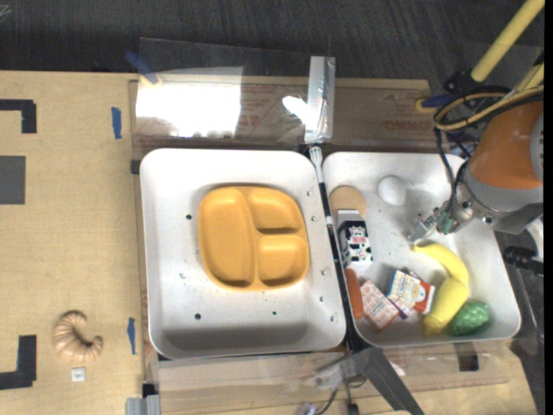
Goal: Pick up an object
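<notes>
banana [448,285] lies in right bin [505,271], long axis running upper-left to lower-right.

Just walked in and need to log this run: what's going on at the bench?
A grey arm with an orange band reaches in from the right over the right bin, which holds a banana, a white ball, small cartons and a green item. Its claw sits low, just above the banana. Nothing is visibly held. The left bin holds a yellow divided tray.
</notes>
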You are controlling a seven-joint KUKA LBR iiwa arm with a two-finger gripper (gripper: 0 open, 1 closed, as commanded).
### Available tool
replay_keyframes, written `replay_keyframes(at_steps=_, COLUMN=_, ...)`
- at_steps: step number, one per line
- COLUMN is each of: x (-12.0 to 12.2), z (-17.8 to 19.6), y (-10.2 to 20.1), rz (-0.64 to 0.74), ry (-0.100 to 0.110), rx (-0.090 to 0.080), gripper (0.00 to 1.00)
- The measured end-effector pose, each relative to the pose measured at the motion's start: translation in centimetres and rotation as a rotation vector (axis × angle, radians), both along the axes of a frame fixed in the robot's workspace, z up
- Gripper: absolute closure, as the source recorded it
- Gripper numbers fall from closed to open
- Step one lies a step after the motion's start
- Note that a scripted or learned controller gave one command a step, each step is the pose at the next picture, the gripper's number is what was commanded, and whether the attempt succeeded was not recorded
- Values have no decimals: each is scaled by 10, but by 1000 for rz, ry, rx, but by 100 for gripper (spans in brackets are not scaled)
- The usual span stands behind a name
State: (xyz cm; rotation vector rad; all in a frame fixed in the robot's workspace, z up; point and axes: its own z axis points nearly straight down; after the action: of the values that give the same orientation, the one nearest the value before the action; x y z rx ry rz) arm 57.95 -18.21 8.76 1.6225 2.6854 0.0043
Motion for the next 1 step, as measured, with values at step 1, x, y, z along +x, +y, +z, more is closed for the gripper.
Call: replay_keyframes(at_steps=1, x=-86, z=1, y=-43, rz=137, ry=9, rx=0, gripper=100)
